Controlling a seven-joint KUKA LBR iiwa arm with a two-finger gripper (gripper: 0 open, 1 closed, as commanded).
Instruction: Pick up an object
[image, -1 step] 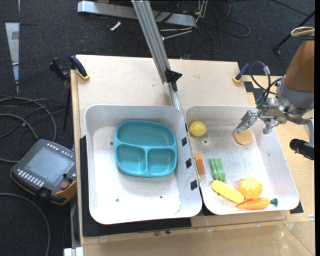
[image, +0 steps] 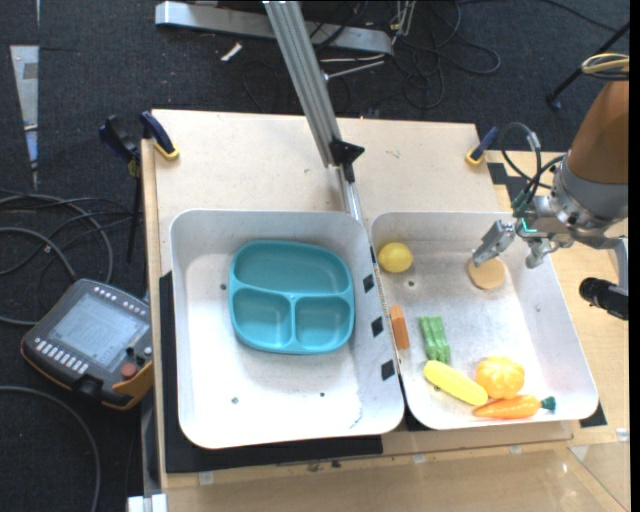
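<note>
The gripper (image: 515, 243) hovers over the right bin (image: 560, 330), its fingers spread apart and gripping nothing. Just below them lies the tan disc (image: 488, 274), flat on the bin floor, well behind the orange (image: 499, 377) and to the right of the lemon (image: 395, 258). To grasp well, centre the fingers either side of the disc, descend until they straddle its edge, then close firmly.

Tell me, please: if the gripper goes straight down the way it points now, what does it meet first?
Most likely the tan round piece in the right bin. The gripper is open above it, fingers pointing down. Depth is unclear from this slanted view, so it might meet the bin floor beside it.
</note>
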